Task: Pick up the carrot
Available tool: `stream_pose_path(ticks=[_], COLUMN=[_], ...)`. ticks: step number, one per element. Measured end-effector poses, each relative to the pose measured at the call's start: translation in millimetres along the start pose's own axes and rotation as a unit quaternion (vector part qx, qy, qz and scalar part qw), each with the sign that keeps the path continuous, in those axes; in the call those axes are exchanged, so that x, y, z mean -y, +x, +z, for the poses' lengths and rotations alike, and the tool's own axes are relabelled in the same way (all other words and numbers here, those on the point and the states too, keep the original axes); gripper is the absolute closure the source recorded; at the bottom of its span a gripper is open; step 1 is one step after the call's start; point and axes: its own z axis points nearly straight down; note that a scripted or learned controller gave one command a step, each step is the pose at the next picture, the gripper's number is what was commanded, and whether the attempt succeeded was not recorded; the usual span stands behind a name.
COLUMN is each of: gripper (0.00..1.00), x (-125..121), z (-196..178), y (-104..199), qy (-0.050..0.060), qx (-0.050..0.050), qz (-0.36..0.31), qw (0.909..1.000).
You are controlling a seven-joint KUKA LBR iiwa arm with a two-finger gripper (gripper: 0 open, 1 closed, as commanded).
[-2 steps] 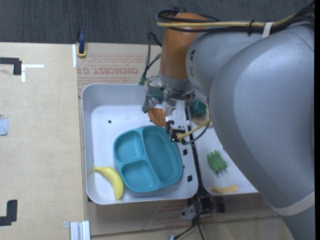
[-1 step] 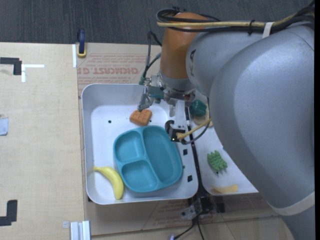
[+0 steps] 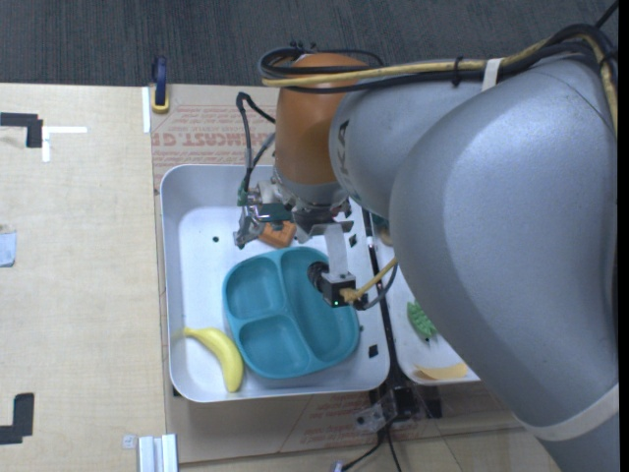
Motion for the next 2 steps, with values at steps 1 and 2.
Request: stream_pose_path(ticks=[1, 2], gripper=[1.00, 1.00], x=[0, 87], z=[-8, 26], y=[-3, -2], qy=[0.001, -0.025], qx=[0.001, -0.007], qz=[0.002, 0.019], qw=[1.0000, 0.9995])
